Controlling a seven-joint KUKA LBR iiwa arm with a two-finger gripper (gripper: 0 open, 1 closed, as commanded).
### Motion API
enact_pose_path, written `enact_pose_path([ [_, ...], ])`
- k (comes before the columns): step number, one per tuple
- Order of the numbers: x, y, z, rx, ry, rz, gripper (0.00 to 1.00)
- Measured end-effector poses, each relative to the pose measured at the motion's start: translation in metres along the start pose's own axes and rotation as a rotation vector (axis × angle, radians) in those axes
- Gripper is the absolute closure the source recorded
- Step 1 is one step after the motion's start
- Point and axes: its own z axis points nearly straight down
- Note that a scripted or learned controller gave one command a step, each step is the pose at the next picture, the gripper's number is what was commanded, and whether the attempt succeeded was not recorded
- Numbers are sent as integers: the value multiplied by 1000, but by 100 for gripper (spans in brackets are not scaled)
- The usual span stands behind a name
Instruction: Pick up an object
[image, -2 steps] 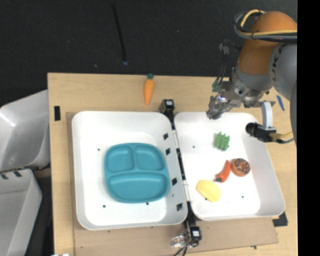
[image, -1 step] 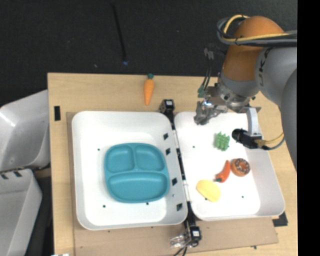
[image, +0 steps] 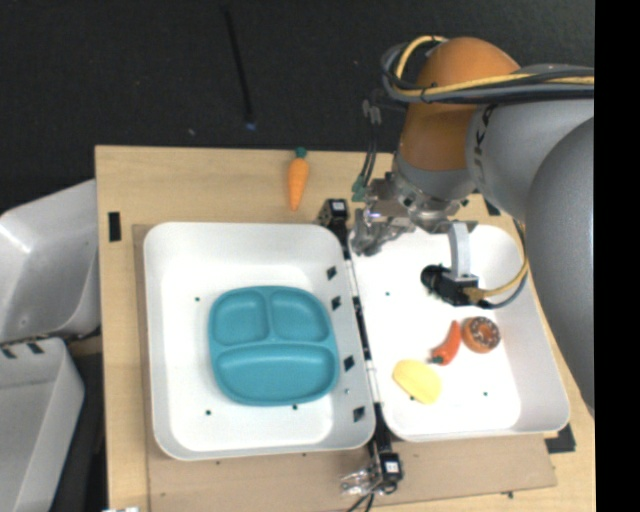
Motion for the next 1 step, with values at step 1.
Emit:
enact_pose_path([
  [1,46,-17,5,0,0,0,100],
])
